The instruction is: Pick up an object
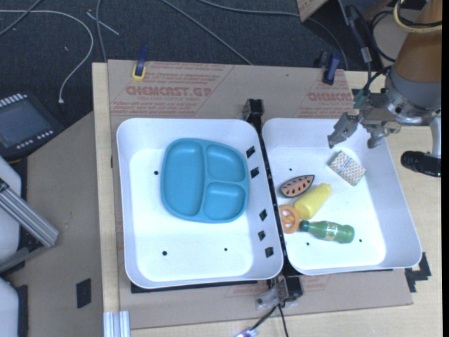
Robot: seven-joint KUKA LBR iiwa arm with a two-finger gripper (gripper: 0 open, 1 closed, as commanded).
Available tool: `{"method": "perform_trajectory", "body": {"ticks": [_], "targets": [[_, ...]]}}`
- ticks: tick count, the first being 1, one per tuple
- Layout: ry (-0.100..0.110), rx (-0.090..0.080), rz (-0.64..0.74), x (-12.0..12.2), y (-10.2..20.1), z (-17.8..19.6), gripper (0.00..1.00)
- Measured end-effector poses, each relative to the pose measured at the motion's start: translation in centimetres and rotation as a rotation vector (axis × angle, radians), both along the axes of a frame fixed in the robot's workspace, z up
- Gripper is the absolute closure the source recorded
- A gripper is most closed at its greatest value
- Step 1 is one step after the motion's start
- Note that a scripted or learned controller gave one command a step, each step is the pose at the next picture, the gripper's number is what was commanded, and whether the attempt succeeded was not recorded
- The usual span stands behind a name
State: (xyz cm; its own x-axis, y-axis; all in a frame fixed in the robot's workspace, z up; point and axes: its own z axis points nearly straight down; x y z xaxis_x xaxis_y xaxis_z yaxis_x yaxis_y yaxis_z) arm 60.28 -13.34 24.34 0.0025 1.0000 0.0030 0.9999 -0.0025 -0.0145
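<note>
My gripper point(359, 133) hangs open over the back of the right bin point(393, 244), its two grey fingers point(340, 133) spread with nothing between them. Just below it lies a small checked packet point(347, 167). Further left in that bin rest a brown seeded slice point(297, 185), a yellow bottle-shaped toy point(313, 200), an orange ring-shaped piece point(288, 217) and a green bottle point(327, 231) lying on its side.
The left bin point(140, 251) holds a blue divided plate point(205, 180). A black divider with clips point(257, 181) runs between the bins. Cardboard point(210, 83) lies under both, with blue clamps at its back edge.
</note>
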Motion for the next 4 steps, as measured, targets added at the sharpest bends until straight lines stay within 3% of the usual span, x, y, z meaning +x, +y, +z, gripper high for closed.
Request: {"method": "perform_trajectory", "body": {"ticks": [1,3,4], "targets": [[-0.014,-0.002,0.003,0.2,0.0,0.8,0.00],[-0.008,-0.002,0.002,0.9,-1.5,-10.3,0.00],[-0.016,-0.003,0.003,1.0,-1.5,-15.3,0.00]]}}
